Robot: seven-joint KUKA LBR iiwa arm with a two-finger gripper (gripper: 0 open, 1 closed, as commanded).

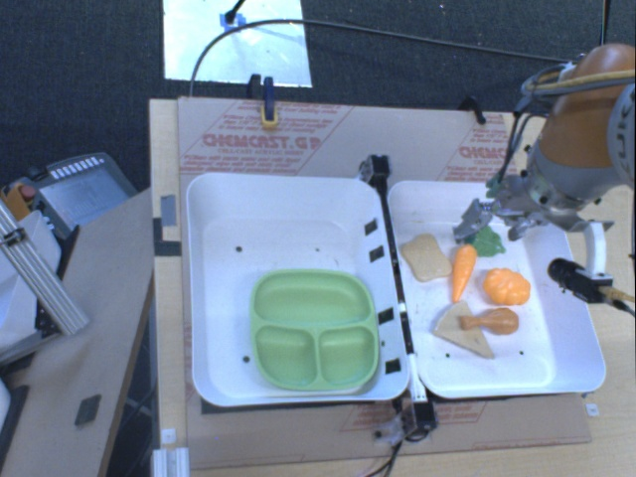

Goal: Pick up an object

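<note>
From my desk I see the gripper point(480, 220) low over the far part of the right bin point(566, 366), its fingers a little apart with nothing between them. A green leafy toy point(488, 241) lies just beside the fingertips, on the near side. The carrot point(463, 270) (long axis running toward the near edge) lies a bit further. I judge the green piece the closest target.

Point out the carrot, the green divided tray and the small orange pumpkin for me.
carrot point(462, 271): camera view, middle of its orange body.
green divided tray point(260, 316): camera view, left rim.
orange pumpkin point(506, 286): camera view, centre of its rounded top.
</note>
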